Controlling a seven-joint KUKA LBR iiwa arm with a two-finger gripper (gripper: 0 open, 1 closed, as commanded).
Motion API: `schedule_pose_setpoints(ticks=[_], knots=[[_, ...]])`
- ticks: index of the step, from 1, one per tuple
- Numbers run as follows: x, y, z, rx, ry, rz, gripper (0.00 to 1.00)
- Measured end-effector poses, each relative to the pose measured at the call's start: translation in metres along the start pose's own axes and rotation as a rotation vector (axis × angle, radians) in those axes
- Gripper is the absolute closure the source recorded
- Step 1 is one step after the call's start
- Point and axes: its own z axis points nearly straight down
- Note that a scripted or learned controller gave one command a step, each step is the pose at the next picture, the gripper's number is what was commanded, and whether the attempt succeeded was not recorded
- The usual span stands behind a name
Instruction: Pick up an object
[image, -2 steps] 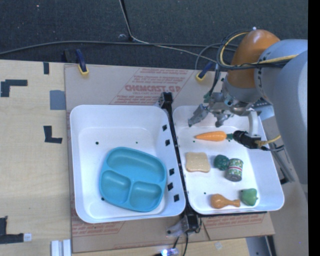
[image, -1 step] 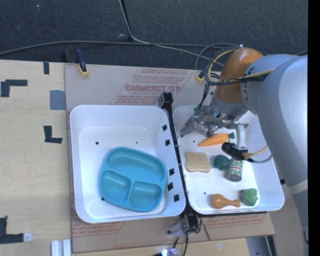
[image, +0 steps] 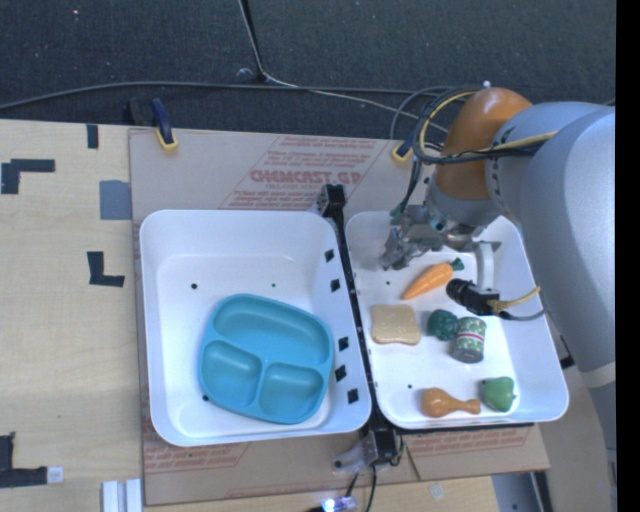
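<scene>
Hovering low with claw (image: 400, 250), grip state impossible to tell, just beside carrot (image: 428, 280); next, descending onto it and closing.

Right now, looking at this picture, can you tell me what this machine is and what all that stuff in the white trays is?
This is one camera fixed above a bench, looking down at a slant. The grey machine with the orange band is a robot arm reaching in from the right. Its gripper hangs over the back of the right bin; nothing is visibly between its fingers. That bin holds toy food: a carrot, a slice of bread, a small can, a dark green piece, a green pepper and a drumstick. The left bin holds a blue divided tray.
</scene>
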Motion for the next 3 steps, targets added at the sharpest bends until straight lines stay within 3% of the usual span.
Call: schedule_pose_setpoints(ticks=[2,3], knots=[[0.002,-0.008,-0.109,-0.005,0.001,0.002,1.00],[0.043,-0.024,-0.113,0.000,0.001,-0.001,1.00]])
